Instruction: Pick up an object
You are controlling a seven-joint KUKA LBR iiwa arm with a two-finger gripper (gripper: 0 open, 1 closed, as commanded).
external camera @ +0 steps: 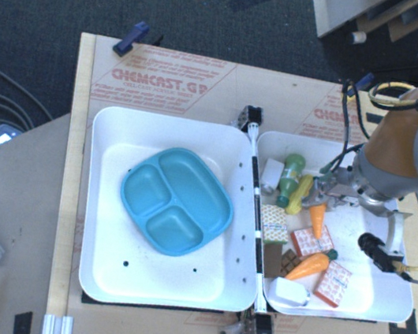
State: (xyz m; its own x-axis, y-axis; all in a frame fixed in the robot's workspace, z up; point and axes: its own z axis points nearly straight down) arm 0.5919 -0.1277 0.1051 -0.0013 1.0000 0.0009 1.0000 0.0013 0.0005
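The right bin (pixel 389 302) holds several small things. A green bottle (pixel 292 173) and a yellow piece (pixel 300 196) lie at its far left. Below them are a small orange carrot (pixel 316 220), a larger carrot (pixel 308 266), two red-and-white checkered boxes (pixel 312 241) (pixel 333 282), a green checkered packet (pixel 275 216), a brown chocolate bar (pixel 273 259) and a white piece (pixel 291 293). My gripper (pixel 324 184) hangs low over the bin, just right of the bottle and the yellow piece and above the small carrot. The wrist hides its tips.
The left bin (pixel 102 183) holds a blue divided plate (pixel 177 201). A metal rail (pixel 253 210) separates the two bins. A black part (pixel 375 249) with a cable sticks out over the right bin's right side. Cardboard (pixel 168 83) lies beyond the bins.
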